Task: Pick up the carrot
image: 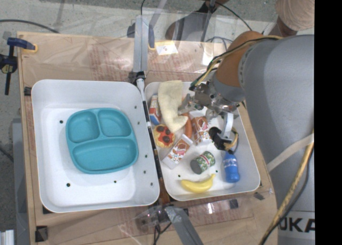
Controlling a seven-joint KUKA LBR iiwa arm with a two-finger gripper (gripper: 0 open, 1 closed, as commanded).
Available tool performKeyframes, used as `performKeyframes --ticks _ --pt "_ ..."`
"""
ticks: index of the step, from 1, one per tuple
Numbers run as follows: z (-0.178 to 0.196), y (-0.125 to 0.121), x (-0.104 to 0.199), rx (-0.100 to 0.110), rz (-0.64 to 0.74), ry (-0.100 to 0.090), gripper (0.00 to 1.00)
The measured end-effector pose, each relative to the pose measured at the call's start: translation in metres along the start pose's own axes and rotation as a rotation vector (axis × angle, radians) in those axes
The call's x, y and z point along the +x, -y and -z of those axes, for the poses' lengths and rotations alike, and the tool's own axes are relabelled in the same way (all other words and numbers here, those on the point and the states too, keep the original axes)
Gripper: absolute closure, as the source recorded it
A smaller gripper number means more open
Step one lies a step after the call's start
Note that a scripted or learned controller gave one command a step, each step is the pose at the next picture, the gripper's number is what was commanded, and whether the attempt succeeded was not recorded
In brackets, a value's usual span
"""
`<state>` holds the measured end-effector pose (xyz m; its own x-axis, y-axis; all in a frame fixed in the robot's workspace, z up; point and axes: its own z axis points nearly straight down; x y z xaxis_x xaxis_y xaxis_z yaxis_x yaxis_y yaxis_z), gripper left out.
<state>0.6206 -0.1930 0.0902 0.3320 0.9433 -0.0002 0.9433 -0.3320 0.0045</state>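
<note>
The tool [199, 105] hides the top of the carrot [187, 128]; whether it is open, I cannot tell.

Carrot [188, 127]: small orange toy, elongated, lay in right bin's upper middle, roughly upright in frame with slight tilt. Upper end was hidden under gripper, lower end visible. Sat wedged between pale yellow flat piece on its left and red-white packet on its right, touching both, pizza slice just below-left
</note>
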Motion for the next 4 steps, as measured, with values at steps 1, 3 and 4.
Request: performKeyframes --ticks 1,3,4 --pt "0.111 0.012 -0.065 0.003 0.001 0.000 0.00" --pt "0.015 -0.040 -0.006 -0.026 0.420 0.007 0.00" --pt "-0.001 -0.021 0.025 0.000 0.790 0.001 0.00"
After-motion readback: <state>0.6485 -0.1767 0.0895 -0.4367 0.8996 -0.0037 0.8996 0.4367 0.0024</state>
